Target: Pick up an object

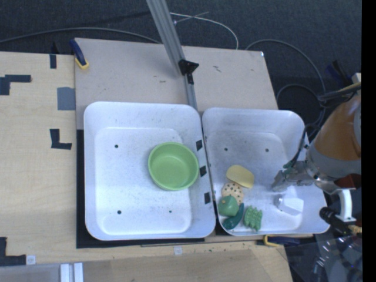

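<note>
Gripper (281,181) is seen low in the right bin (258,125), finger state not discernible. Green bowl (173,166) is placed in the left bin (111,128); small toys (238,198) are gathered nearby.

The round green plastic bowl (173,166) sits in the left white bin (100,128); the yellow toy (239,176), green toys (253,218) and small white block (289,204) lie low in the right white bin (252,125).

Gripper (281,182) low, arm (341,140) at right
</note>
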You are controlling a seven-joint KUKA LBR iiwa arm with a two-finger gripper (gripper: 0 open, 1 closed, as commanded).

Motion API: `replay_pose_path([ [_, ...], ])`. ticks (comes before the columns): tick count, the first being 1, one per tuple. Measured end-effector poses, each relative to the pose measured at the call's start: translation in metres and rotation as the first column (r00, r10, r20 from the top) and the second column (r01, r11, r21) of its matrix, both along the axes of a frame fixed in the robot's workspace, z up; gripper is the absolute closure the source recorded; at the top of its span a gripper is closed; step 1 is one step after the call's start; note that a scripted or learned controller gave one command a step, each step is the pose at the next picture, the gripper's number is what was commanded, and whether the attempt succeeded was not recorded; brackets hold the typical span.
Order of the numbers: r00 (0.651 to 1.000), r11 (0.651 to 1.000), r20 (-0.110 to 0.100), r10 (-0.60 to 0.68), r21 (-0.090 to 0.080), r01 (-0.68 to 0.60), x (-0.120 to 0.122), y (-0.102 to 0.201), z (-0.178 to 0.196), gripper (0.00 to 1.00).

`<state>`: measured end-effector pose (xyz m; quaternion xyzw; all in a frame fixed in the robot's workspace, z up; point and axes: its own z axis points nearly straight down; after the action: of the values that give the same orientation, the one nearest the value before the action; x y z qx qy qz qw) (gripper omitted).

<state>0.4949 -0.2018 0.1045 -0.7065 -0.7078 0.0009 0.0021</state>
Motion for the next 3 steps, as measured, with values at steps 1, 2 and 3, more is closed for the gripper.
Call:
replay_pose_path([
  [1, 1.0, 1.0, 0.006, 0.0, -0.002, 0.0, -0.004, 0.008, 0.047, 1.0],
  [2, 1.0, 1.0, 0.007, 0.001, -0.003, -0.001, -0.007, 0.016, 0.093, 1.0],
  [3, 1.0, 1.0, 0.01, 0.0, -0.004, 0.0, -0.009, 0.012, 0.156, 1.0],
])
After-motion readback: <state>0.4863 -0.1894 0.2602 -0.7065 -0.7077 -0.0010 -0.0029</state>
